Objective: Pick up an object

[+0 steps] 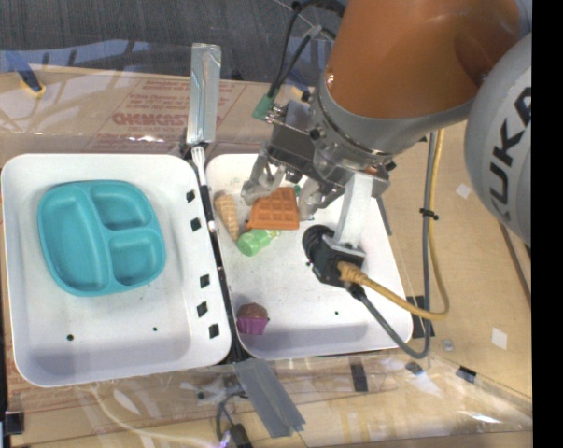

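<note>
Two gripper [283, 192] fingers spread, straddling orange waffle [274, 211] in right bin [374, 329]; grip not closed on it.

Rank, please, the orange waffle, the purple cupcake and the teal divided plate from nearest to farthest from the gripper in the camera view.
1. Orange waffle: right bin, at the gripper.
2. Purple cupcake: right bin's near-left corner.
3. Teal divided plate: left bin.
</note>
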Controlling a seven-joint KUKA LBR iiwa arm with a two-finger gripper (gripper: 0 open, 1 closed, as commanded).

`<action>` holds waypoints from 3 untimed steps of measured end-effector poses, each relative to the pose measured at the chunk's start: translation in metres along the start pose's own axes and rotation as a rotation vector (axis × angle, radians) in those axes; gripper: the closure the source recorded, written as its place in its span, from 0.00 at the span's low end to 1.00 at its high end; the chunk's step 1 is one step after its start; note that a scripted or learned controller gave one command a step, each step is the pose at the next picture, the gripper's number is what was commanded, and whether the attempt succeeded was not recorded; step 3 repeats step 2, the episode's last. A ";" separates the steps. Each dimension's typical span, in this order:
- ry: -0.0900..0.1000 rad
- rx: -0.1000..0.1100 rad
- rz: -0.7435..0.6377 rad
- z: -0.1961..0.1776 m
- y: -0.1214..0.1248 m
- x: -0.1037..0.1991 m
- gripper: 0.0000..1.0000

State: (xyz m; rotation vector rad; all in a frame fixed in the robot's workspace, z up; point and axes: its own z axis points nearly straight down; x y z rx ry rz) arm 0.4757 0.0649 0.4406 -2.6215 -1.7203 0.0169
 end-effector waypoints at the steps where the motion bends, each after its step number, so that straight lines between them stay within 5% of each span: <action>1: -0.001 -0.002 -0.068 0.113 0.031 -0.068 1.00; 2: 0.004 -0.012 -0.127 0.061 0.067 -0.112 1.00; 3: 0.004 -0.012 -0.127 0.061 0.067 -0.112 1.00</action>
